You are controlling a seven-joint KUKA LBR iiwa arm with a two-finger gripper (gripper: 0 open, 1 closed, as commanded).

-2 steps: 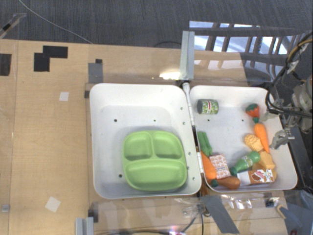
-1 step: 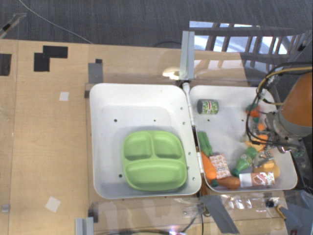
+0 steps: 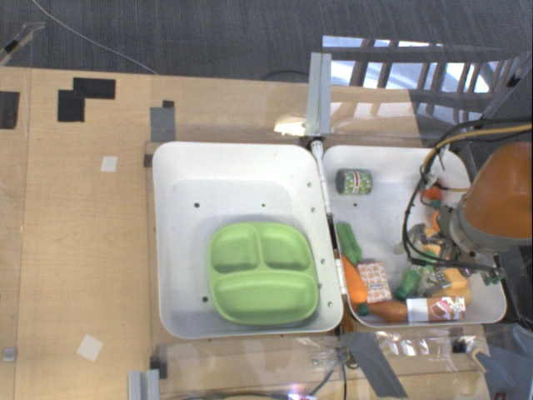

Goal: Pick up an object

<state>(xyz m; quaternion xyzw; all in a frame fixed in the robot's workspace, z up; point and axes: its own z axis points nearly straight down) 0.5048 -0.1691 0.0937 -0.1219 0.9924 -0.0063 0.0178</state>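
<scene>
The arm (image 3: pixel 500 198) is reaching in from the right edge of the frame, its orange band sitting over the right bin (image 3: pixel 383 161). The gripper (image 3: pixel 433 261) is hanging low in the lower right of that bin, among the clutter; cables and the wrist are hiding it, so whether it is wide, narrow or holding anything cannot be told.

In the right bin, a small green can (image 3: pixel 355 182) is lying near the upper left corner, well apart from the gripper. A green pickle (image 3: pixel 347 243) is lying along the left wall, with a carrot (image 3: pixel 354 283) and a snack packet (image 3: pixel 375 280) just below it. A bottle (image 3: pixel 436 309) is lying along the bottom wall, near the gripper.

In the left bin (image 3: pixel 191 182), a green divided plate (image 3: pixel 264 273) is sitting in the lower right part.
</scene>
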